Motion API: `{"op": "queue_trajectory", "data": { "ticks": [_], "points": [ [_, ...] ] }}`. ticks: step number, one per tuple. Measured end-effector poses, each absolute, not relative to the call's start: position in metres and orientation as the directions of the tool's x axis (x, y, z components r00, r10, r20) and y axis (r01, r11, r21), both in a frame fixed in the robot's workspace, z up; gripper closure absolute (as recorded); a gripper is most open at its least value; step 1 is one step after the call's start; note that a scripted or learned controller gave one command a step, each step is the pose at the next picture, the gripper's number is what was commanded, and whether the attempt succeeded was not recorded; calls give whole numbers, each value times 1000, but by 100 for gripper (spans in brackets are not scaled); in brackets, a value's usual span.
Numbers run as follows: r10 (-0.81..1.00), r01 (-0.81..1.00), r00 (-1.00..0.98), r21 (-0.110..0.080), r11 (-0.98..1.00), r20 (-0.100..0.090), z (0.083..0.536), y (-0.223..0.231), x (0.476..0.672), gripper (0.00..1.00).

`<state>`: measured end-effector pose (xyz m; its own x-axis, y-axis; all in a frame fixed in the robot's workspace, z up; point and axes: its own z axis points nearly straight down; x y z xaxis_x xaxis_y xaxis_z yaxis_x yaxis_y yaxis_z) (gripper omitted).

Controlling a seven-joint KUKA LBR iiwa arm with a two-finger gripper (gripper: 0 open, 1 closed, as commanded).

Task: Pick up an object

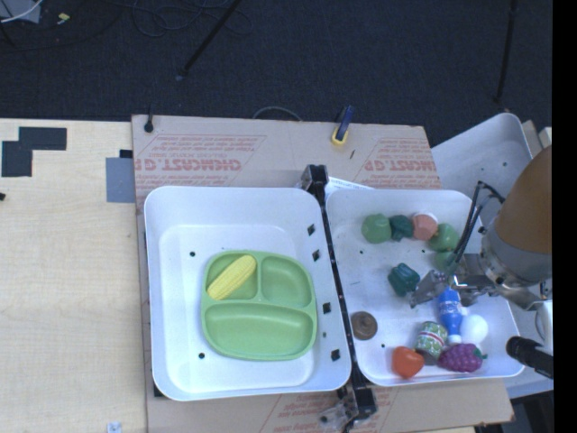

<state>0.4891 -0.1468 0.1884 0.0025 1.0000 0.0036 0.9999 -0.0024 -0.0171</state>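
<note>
The gripper (431, 289) is low over the right bin (379, 359), coming from the right side, and its metal tip is just beside the dark teal toy (403, 279), maybe touching it. How far it is opened I cannot tell, because the parts are small and blurred here. I see nothing held in it.

The teal toy lies near the middle of the right bin. It looks like a small plastic piece, so I judge it light and stiff, a little smooth, and easy to push away instead of grasped. The best hold is probably across its narrow sides.

Just under the gripper is a blue bottle (449, 310), then a small can (431, 338), purple grapes (461, 357) and a red toy (407, 362). Farther up are green pieces (377, 228). In the left bin (180, 215) is a green divided plate (257, 332) with a yellow corn (231, 276).
</note>
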Motion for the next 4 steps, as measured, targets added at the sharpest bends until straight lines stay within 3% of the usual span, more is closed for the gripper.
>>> {"op": "queue_trajectory", "data": {
  "ticks": [1,3,4],
  "points": [
    [1000,1000,0,-5,0,1,194,-147,492,0],
    [1000,1000,-1,-10,1,4,103,-142,488,0],
    [1000,1000,0,-6,0,2,85,-141,488,0]
  ]
}}
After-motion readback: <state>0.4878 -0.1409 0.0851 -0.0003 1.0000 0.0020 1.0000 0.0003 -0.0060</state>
